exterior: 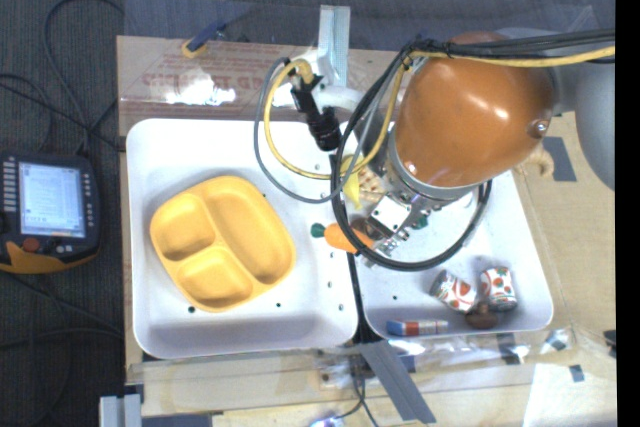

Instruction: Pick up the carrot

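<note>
Carrot (340,235): orange, green end, at divider between two bins, just right of yellow tray (222,240). Arm wrist directly over carrot, hiding pincer; pincer state: cannot tell. Right of carrot: two printed cans (478,288), marker (418,326).

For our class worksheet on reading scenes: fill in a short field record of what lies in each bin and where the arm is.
left bin: yellow divided plate
bin divide: carrot, orange with green end, partly under the arm
right bin: two small cans, marker
arm: over the right bin, above the carrot
hand: hidden by wrist
</note>
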